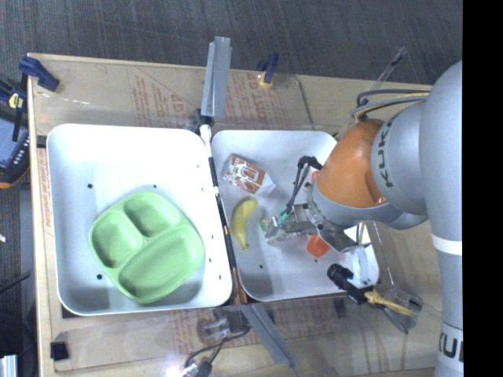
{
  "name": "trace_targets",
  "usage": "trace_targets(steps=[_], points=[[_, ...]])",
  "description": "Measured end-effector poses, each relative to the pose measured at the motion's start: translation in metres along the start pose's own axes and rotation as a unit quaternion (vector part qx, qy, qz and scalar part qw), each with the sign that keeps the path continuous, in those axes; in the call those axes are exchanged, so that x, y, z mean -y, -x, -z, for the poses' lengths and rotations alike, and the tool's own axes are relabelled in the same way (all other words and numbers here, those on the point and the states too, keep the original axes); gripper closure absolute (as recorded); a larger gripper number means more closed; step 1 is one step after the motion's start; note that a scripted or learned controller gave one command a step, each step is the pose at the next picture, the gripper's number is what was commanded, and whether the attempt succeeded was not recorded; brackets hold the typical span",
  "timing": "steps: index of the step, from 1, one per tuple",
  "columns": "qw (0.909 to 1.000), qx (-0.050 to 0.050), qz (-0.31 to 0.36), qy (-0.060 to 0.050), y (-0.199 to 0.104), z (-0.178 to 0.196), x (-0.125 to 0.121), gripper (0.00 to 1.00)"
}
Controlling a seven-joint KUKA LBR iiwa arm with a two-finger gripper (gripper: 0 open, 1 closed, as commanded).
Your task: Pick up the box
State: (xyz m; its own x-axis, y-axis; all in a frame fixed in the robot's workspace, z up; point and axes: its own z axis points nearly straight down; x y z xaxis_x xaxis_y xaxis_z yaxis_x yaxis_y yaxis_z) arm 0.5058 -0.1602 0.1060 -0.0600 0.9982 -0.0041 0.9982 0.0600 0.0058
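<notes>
While the arm [409,155] reaches in from the right over the right bin [271,289], I see the gripper [279,226] low in the middle of that bin, just to the right of the banana [242,221]. From my feed I cannot tell how the gripper is set, because the wrist and its cabling crowd the spot. The box [244,174], a small white and orange carton, lies flat in the upper left part of the right bin, above the banana and up and to the left of the gripper, apart from it. Nothing of the box sits in the gripper. A small orange-red object [317,247] lies just to the lower right of the gripper, partly under the wrist. In the left bin [71,155] a green divided plate [147,247] rests toward the lower middle.
</notes>
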Motion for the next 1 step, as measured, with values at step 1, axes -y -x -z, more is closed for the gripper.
trace_targets(steps=[1], points=[[1.0, 0.0, 0.0, 0.0, -0.0001, 0.0, -0.0001, 0.0]])
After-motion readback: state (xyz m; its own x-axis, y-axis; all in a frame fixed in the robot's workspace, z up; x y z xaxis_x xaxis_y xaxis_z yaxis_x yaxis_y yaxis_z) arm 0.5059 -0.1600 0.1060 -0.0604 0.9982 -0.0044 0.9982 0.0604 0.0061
